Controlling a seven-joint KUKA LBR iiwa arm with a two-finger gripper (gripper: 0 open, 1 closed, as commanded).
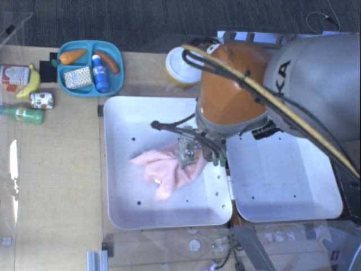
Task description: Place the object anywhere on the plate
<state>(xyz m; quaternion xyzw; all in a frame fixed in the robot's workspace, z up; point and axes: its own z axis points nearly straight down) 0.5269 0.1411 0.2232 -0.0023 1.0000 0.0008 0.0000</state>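
Wooden bench (51, 208) against dark carpet (141, 7), pink cloth (166, 171) in left bin (121, 208), gripper (187, 158) over it, finger state unclear, blue tray (115, 55) of toy food beyond the bin.

Light is even and fairly bright, coming from overhead; the white bins (121, 208) glow slightly washed out with only soft shadows; the arm (316, 83) looms large and a little soft; fine detail is blurred throughout.

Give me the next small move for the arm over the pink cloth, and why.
Probably a short straight lift to test the grasp. The gripper sits low on the pink cloth in the left bin, and the view doesn't settle whether the cloth is caught. The plate lies outside the bins.
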